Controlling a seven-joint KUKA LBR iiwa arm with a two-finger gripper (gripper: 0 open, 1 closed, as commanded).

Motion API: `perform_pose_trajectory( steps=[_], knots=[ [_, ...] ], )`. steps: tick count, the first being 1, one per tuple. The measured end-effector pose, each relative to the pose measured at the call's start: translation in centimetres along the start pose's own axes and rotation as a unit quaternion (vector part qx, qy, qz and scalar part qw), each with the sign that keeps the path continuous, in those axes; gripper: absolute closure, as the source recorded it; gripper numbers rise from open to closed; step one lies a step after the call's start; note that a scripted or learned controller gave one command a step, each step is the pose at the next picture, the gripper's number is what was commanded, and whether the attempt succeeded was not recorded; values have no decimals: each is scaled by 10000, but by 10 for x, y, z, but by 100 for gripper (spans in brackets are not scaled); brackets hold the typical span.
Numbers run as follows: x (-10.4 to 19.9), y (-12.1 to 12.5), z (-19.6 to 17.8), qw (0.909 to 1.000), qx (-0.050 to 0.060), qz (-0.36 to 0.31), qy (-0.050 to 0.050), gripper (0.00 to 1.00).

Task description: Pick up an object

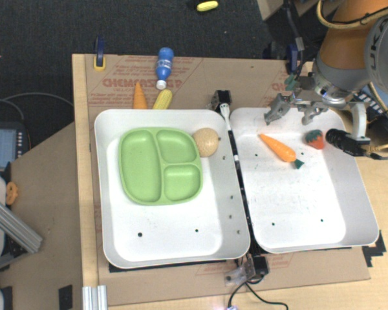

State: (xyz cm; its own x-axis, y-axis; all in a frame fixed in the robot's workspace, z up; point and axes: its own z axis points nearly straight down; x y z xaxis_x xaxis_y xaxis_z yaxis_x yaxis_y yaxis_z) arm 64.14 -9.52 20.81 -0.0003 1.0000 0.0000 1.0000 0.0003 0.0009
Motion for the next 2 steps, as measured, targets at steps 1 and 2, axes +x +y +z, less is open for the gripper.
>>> perform_pose_trajectory(
  steps=[1, 2],
  knots=[
    [-44, -17, 54, 10000, 43, 26, 0, 0],
    [-66, -5, 127, 10000, 36, 10, 9, 0]
  ],
)
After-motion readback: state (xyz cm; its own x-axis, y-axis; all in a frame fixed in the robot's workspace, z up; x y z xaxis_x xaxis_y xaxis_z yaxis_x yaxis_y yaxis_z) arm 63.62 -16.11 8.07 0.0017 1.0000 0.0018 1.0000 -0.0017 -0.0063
